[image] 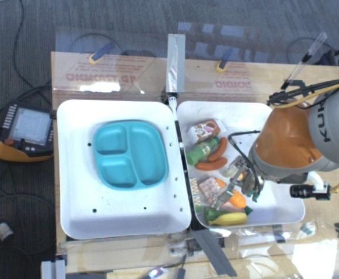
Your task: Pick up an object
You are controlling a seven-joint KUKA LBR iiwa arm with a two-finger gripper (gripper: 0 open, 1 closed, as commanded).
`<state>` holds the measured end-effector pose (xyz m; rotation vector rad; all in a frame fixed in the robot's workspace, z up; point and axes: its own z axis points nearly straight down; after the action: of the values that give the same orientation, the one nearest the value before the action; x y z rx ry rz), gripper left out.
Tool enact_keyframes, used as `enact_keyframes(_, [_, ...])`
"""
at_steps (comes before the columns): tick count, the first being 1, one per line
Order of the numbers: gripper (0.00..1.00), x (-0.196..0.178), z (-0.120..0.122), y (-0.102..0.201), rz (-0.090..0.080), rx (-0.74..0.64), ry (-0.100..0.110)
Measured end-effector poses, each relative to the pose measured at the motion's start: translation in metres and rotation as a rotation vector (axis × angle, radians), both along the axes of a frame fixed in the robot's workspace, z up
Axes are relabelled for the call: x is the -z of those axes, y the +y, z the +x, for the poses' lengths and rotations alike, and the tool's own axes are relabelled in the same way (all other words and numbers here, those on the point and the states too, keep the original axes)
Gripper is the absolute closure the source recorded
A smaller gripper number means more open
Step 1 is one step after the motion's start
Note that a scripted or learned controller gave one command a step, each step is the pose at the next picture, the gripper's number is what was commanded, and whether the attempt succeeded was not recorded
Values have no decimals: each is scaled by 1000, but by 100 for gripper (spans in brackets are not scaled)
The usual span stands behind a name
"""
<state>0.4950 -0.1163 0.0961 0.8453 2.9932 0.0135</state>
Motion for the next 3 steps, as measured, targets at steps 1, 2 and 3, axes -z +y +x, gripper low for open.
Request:
enact_keyframes(1, [100, -14, 3, -3, -4, 4, -9])
enact_keyframes(2, [100, 0, 10, -2, -3, -118, 19])
enact_keyframes(3, [100, -87, 45, 86, 4, 220, 34])
